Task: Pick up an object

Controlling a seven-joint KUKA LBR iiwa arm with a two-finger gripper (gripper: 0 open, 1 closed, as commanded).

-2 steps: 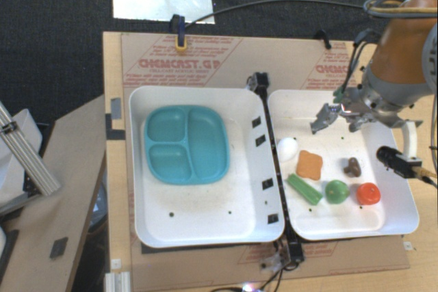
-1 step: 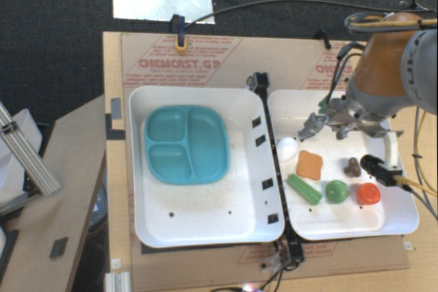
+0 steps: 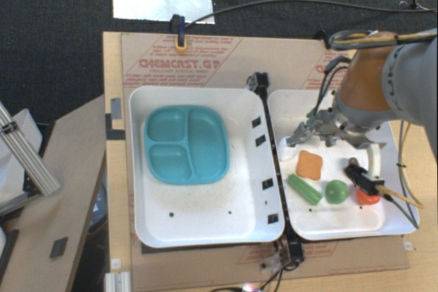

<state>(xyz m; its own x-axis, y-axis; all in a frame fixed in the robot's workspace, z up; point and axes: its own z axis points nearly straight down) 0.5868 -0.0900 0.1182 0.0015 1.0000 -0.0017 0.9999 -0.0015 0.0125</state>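
Hovering over the right bin [image 3: 291,109], the end effector [image 3: 313,135] hangs just beyond the orange block [image 3: 309,165], which looks like the nearest candidate for a pick. How far open it is cannot be told from this slanted view, and nothing can be seen in its grasp. The block lies flat on the bin floor, near the wall shared with the left bin [image 3: 205,215]. Just in front of it lie a green cylinder [image 3: 304,189] and a green ball [image 3: 336,191], with a small red object [image 3: 367,197] further right, partly hidden.

The main risk is crowding. A descent slightly off-centre could land on the block's edge and push it into the cylinder rather than straddle it. The ball would likely roll at the lightest nudge, and the cylinder could too — either might shift the cluster and spoil the aim. The block's low, flat shape also leaves little side face to close on, so a shallow descent would probably come up empty, while an overly deep one would press into the bin floor. The teal divided plate [image 3: 187,145] in the left bin sits well apart and poses no hazard.
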